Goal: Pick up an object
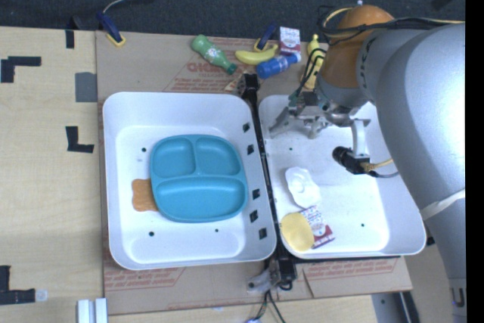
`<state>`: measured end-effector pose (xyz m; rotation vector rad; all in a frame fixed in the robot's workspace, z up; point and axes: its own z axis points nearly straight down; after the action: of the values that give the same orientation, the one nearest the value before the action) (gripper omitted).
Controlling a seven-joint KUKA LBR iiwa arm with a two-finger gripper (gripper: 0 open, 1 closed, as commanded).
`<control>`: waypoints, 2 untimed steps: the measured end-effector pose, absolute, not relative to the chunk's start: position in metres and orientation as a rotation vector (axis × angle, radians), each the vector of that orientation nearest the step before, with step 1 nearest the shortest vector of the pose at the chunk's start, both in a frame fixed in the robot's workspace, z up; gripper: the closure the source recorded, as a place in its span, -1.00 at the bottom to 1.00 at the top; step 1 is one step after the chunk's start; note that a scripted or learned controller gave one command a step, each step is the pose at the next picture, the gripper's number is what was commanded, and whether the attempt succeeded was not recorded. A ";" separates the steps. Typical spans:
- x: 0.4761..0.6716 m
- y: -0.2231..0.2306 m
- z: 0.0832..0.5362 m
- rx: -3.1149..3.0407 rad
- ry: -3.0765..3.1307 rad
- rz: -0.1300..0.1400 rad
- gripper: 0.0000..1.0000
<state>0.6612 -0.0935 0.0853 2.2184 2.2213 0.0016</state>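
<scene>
Grey arm (pixel 423 87) bends over the right bin (pixel 378 231), pincer (pixel 291 119) spread, holding nothing.

Right bin (pixel 378 227): arm (pixel 423 110) crowds its far and right side; white wad (pixel 301 185) and yellow packet (pixel 299 231) sit near the divider, bare floor open toward the near right corner. Left bin (pixel 125 132): blue plate (pixel 198 178) takes the centre, with bare margins along the far and near walls.
</scene>
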 end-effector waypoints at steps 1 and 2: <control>0.651 -0.096 0.086 2.217 2.221 0.000 -1.00; 0.669 -0.095 0.085 2.217 2.223 0.001 -1.00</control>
<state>0.6689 -0.0952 0.0852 2.2174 2.2234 0.0008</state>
